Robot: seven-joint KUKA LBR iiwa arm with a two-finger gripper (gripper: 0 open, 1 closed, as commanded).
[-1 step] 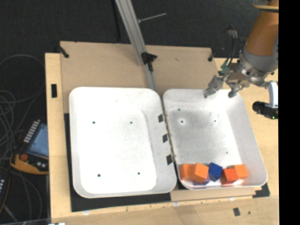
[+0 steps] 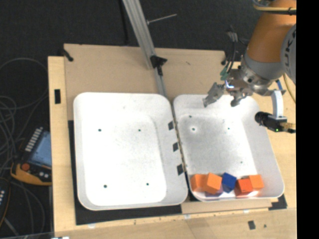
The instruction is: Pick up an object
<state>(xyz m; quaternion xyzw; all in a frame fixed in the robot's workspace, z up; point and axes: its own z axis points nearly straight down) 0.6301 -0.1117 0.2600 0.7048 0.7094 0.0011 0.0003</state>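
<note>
Along the near edge of the right bin (image 2: 227,133) lie an orange block (image 2: 207,182), a blue block (image 2: 229,180) and a second orange block (image 2: 248,184), packed in a row. My gripper (image 2: 222,98) hangs over the far edge of that bin, well away from the blocks. Its two fingers are spread apart and nothing sits between them.
The left bin (image 2: 124,148) lies beside the right one, joined by black clips (image 2: 175,146). A slanted metal rail (image 2: 142,34) rises from the far side between the bins. Cables and a handheld pendant (image 2: 37,156) lie off the bench at left.
</note>
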